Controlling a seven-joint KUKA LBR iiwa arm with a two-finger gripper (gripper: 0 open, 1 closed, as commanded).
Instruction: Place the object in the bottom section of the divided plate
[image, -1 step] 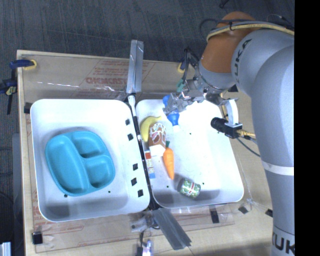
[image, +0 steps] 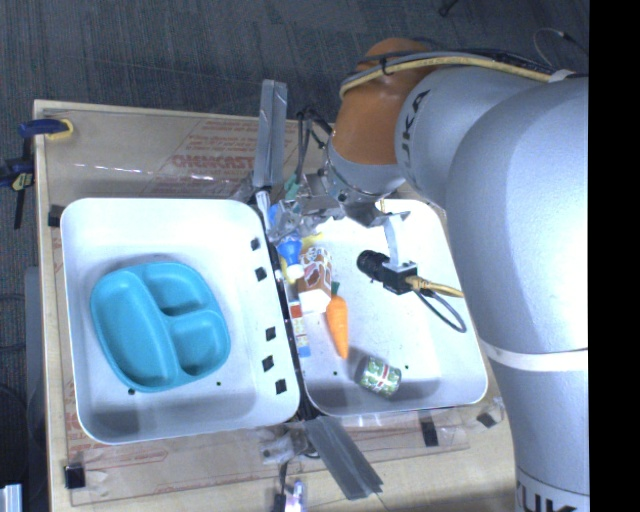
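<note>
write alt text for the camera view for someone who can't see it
A grey robot arm reaches from the right, its tool over the upper left corner of the right bin, which holds a carrot, a can and a small box. A blue divided plate sits in the left bin.

Two bins (image: 80, 300), one plate (image: 160, 320), one carrot (image: 338, 325)

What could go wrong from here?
1. The pincer sits over a tight cluster by the divider: the carrot, a brown packet and small blue items touch or nearly touch, so it may grab the wrong thing or two at once.
2. The blue divided plate lies in the other bin, so a weak grip could drop the object crossing the divider.
</note>
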